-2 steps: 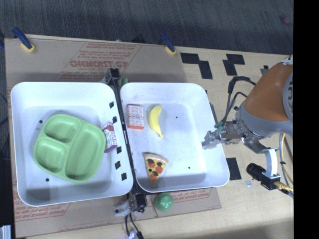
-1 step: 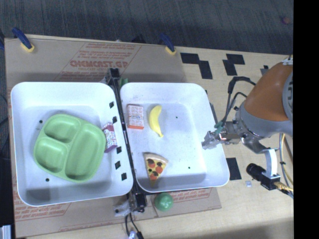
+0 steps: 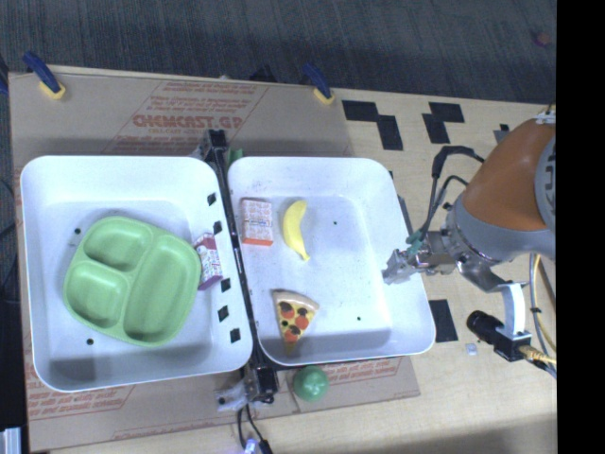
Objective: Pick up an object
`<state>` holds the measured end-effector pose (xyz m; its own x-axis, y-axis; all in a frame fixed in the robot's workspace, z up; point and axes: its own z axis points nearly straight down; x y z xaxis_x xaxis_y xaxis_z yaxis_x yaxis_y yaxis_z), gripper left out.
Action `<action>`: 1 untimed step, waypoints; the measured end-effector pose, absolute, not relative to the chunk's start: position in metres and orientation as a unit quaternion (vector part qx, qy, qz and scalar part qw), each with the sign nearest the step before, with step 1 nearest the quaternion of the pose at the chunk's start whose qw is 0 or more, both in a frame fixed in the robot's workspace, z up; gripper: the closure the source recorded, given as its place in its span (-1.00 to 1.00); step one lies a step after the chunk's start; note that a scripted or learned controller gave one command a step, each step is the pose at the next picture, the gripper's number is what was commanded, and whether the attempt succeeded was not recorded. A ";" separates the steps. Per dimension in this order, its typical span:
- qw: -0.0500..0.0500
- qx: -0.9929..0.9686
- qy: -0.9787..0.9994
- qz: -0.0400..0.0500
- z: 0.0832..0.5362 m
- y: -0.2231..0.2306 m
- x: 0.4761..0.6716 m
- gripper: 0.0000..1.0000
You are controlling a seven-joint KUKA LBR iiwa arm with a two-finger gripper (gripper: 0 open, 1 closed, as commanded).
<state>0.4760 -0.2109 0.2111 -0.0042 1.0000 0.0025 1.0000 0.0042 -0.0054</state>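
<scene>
Hovering at the right rim of the right white plastic bin (image 3: 412, 303), centre-right of frame, we see the gripper (image 3: 399, 267); open or closed, we cannot tell. Nothing grasped yet, we judge: approach step. Yellow plastic banana (image 3: 297, 229) lies upper-middle of that bin, open floor around it; next move calls for reaching leftward and descending, clearing the rim.

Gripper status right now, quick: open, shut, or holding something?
Gripper: at the right bin's right rim, holding nothing visible; open or shut cannot be told.
</scene>
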 end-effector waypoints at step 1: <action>0.003 -0.706 -0.709 0.001 0.211 -0.211 0.476 1.00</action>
